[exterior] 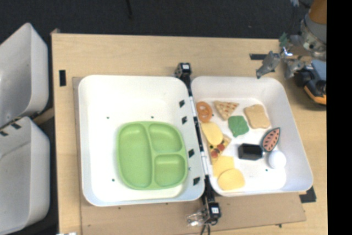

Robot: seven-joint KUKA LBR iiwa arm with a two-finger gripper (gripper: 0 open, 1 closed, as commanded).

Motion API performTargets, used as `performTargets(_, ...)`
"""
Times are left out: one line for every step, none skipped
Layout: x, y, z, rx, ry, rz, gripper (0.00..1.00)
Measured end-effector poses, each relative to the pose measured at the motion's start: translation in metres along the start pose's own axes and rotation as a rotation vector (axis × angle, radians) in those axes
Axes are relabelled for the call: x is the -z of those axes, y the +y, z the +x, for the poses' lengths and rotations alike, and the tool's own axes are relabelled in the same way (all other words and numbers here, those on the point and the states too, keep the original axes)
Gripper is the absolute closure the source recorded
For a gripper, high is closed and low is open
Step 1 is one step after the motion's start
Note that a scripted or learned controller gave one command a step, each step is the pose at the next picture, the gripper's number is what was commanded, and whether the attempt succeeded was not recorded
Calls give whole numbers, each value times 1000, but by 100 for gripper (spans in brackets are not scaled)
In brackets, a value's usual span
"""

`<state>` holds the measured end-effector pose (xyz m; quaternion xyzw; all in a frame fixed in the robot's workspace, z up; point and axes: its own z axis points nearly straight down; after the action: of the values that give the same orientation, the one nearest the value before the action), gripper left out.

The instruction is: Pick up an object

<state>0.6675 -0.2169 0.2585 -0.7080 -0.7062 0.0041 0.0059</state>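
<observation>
Camera view, right side: arm (318, 14) with orange band, parked past the far right corner of the right bin (294, 118), its gripper (275, 63) reaching toward the view's left just outside the bin's far rim — nothing between the fingers; how wide they stand cannot be told. Right bin contents, all below and left of the gripper in this view: pretzel (204, 111), triangular cracker (226, 109), tan toast piece (256, 116), green leaf-like piece (238, 126), watermelon slice (270, 139), black block (249, 151), white ball (276, 160), yellow pieces (227, 172) along the near left. Nearest candidate, by judgement — the toast piece. Left bin (93, 118): green divided plate (151, 154).
</observation>
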Motion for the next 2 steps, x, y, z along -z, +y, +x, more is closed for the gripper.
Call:
performTargets(8,2,1,2,-2,-12,0)
performTargets(-52,3,6,7,-3,-8,0)
